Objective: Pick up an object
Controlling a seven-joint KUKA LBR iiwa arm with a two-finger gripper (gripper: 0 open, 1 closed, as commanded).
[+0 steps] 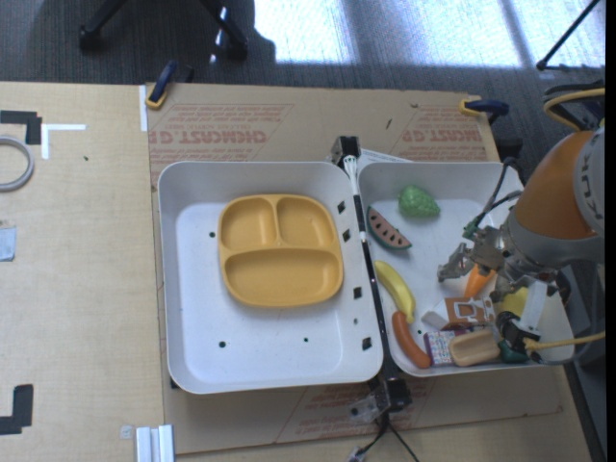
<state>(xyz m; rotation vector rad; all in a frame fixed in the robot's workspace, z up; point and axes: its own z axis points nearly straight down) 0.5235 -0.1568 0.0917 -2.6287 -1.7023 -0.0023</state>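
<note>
The right bin (438, 183) holds several toy foods: a green lumpy piece (419, 202), a watermelon slice (387, 230), a banana (396, 288), a red sausage (409, 340), a bread piece (473, 347), a small printed box (469, 311) and an orange piece (477, 282). My gripper (468, 261) is low over the right side of this bin, directly above the orange piece and partly covering it. Whether it touches that piece is unclear.
The left bin (192, 335) carries a yellow divided plate (280, 249). The arm's grey and orange wrist (563, 200) overhangs the right bin's right wall, with cables (539, 330) trailing by the bread. Cardboard (241, 128) lies under both bins.
</note>
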